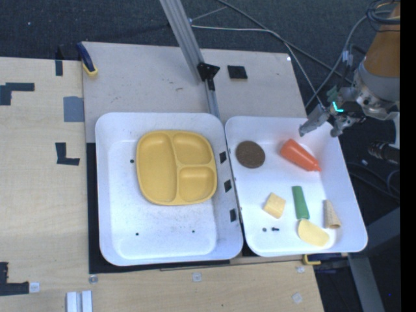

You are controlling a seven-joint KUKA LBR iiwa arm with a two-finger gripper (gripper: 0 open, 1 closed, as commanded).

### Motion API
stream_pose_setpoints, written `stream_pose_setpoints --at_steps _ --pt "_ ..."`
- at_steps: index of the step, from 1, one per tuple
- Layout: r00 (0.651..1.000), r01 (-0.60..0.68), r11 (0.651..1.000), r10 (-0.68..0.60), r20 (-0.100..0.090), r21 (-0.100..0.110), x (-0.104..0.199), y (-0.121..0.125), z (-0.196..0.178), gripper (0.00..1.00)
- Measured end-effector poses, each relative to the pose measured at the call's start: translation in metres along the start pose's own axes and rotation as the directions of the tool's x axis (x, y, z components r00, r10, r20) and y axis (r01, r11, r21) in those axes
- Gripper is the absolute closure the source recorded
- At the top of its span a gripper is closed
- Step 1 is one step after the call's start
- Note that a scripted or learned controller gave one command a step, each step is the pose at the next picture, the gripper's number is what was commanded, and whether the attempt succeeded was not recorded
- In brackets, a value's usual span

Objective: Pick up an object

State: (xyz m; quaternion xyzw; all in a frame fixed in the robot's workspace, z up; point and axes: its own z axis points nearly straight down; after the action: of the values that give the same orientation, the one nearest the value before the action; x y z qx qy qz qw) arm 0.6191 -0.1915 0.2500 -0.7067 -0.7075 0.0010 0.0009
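The right bin [344, 174] holds a brown round cookie [249, 154], an orange carrot-like piece [299, 155], a pale yellow cube [275, 205], a green stick [299, 201], a tan cone-shaped piece [332, 214] and a yellow wedge [313, 233]. My gripper [320, 126] hangs above the bin's far right corner, just up and right of the orange piece. Its two grey fingers stand apart with nothing between them.
A yellow divided plate [176, 166] lies in the left bin [117, 194]. A metal pole [184, 28] slants down to the gap between the bins. Cables run across the dark floor at the back. A blue and yellow clamp [86, 58] sits at the bench's far left corner.
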Motion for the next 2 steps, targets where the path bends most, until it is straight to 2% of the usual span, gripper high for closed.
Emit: stream_pose_setpoints --at_steps 1,2 --pt "1.000 0.000 1.000 0.000 0.000 -0.002 0.000 0.000 -0.001 0.00" --pt "1.000 0.000 1.000 0.000 0.000 0.003 0.000 -0.006 0.044 0.00"
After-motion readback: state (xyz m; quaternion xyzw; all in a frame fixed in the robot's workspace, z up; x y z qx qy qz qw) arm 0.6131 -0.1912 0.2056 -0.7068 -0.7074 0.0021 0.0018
